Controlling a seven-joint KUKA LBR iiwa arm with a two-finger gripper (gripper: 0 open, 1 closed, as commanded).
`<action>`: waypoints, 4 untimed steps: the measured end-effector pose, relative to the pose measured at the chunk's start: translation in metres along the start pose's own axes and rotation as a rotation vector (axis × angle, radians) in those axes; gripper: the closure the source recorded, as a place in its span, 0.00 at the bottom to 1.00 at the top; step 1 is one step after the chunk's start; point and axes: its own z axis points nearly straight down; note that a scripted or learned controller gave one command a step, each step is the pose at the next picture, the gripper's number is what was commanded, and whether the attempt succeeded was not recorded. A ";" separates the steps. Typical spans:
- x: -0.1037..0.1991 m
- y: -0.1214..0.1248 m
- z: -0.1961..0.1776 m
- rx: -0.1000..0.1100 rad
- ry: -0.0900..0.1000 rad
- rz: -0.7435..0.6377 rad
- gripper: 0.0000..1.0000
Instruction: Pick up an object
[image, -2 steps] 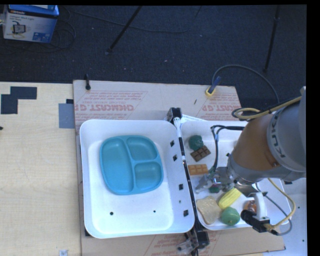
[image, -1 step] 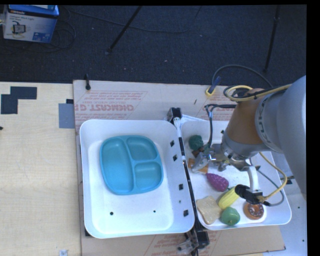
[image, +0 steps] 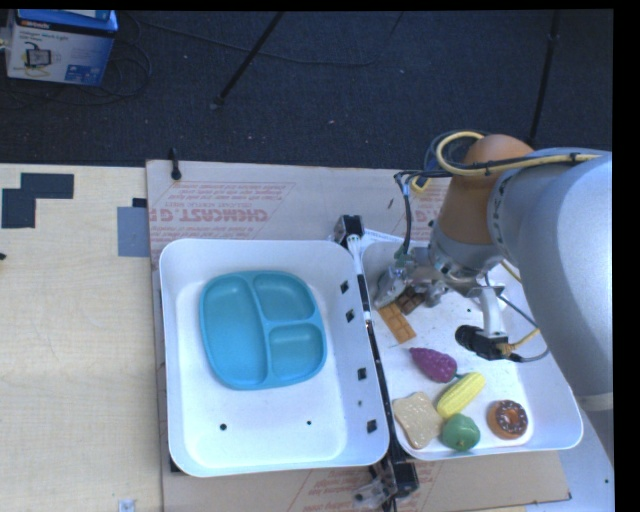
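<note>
My gripper (image: 398, 292) is low in the right bin (image: 545, 432), near its upper left corner. It hangs just above an orange waffle-like piece (image: 398, 323) and looks to touch that piece's upper end. Below these lie a purple item (image: 433, 363), a yellow corn cob (image: 459, 393), a slice of toast (image: 416, 418), a green apple (image: 460, 433) and a frosted donut (image: 508, 419). The grey arm with its orange band (image: 490, 190) covers the bin's upper right part.
The left bin (image: 190, 420) holds a blue divided plate (image: 263, 328). A ridge with black clips (image: 360, 330) separates the two bins. Cables and a black connector (image: 480, 342) hang beside the wrist. Cardboard lies under both bins.
</note>
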 end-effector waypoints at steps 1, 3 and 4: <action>0.001 -0.001 -0.007 0.009 0.003 -0.004 1.00; -0.028 0.000 -0.107 0.003 -0.001 0.000 0.00; -0.015 -0.093 -0.056 0.005 0.000 0.001 0.00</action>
